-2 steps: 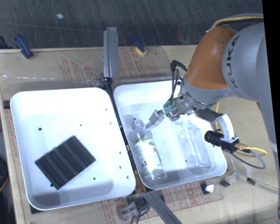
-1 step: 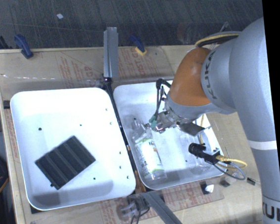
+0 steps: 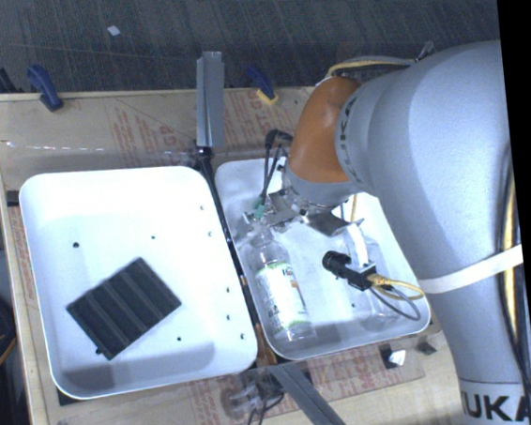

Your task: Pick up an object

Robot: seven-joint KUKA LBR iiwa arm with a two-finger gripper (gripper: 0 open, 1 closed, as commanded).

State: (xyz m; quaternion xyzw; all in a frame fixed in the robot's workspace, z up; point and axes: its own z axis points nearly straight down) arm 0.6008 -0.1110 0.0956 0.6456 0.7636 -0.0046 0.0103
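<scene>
Camera view: "KUKA" (image 3: 498, 406) is legible on the arm base. Clear bottle (image 3: 278, 290) lies lengthwise in the right bin (image 3: 404, 320), cap toward the tool (image 3: 270, 206); tool state indeterminate.

My arm (image 3: 442, 188) enters from the right of the camera view, grey housing bent downward, orange band (image 3: 319, 140) sitting above the wrist. My gripper (image 3: 264, 214) points down and leftward, low over the right-hand bin.

The clear plastic bottle (image 3: 279, 295) looks glossy; the ribbed black slab (image 3: 124, 306) is matt; the white plastic bins (image 3: 112, 190) are smooth, on a raw wooden counter (image 3: 97, 130).
</scene>
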